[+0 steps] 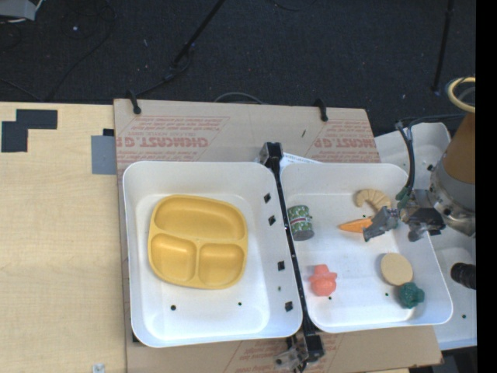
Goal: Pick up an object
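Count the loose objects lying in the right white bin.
6: green patterned can at left, tan croissant-shaped piece at back, orange carrot mid-bin, pink-red lump and round beige disc in front, dark green lump. The arm may hide more.

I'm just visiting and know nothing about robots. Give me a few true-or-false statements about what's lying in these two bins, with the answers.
1. The yellow divided plate lies in the left bin. True.
2. The orange carrot lies on the yellow plate. False: it lies in the right bin, near the gripper.
3. The green patterned can sits near the divider between the bins. True.
4. The round tan disc is in the left bin. False: it is in the right bin, beside a dark green object.
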